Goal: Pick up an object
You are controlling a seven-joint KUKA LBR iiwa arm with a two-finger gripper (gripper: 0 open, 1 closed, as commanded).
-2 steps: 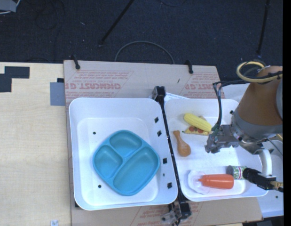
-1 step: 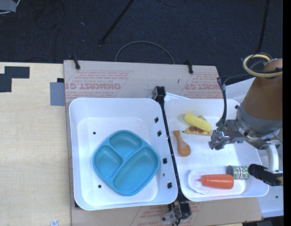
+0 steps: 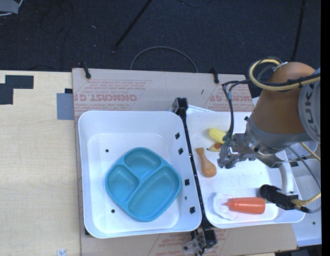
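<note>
Gripper [image 3: 228, 158] stands over the right bin [image 3: 244, 222], near the middle of it, and its fingers are too dark and small in the camera view for me to tell how they stand, so I leave this unsaid. Nothing is visibly held between them.

The nearest thing to the gripper is the wooden spoon [image 3: 206, 164], just beside it on the side of the divider between the two bins (that is, to the left in the picture). The long axis of the spoon runs from its thin handle, which points up and a little left, down to the round bowl at the lower end. The gripper would have to shift sideways toward the divider and, in my judgement, turn so that the fingers close across the handle and not along it.

A yellow object [image 3: 217, 135] lies just above the gripper, partly behind it, so I cannot tell its whole shape. The orange bottle [image 3: 246, 205] lies lower in the same bin, near the front edge, with its long axis almost level across the picture.

The blue divided plate [image 3: 143, 191] rests in the left bin [image 3: 95, 127], well apart from the gripper.
</note>
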